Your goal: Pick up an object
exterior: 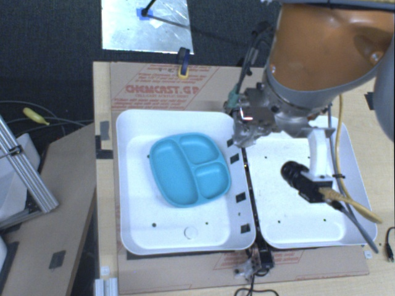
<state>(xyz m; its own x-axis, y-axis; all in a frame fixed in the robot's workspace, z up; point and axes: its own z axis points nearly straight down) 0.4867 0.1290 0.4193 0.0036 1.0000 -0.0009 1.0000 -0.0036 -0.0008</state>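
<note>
Item one: we list a blue plate (188, 168), three compartments, one long and two smaller, lying flat in the middle of the left bin (139, 221), turned at a slight angle to the bin's walls. Item two: a small pale round mark (190, 232) on the same bin's floor, near the front wall, too faint for us to name. Item three: the right bin (271, 217), white, set just beside the left, the two rims meeting along a seam that bears a row of small black clips (241, 196). Item four: the gripper (242, 133), over the far end of that seam, near the plate's far right corner; we see nothing held in it, and we cannot tell whether it is open or closed. Item five: the arm (327, 36), its orange band large at upper right. Item six: cardboard (163, 85) with red print, under both bins. Item seven: a silvery sheet (145, 17) beyond the cardboard, and a yellow and blue clamp (183, 63) on the cardboard's far edge
</note>
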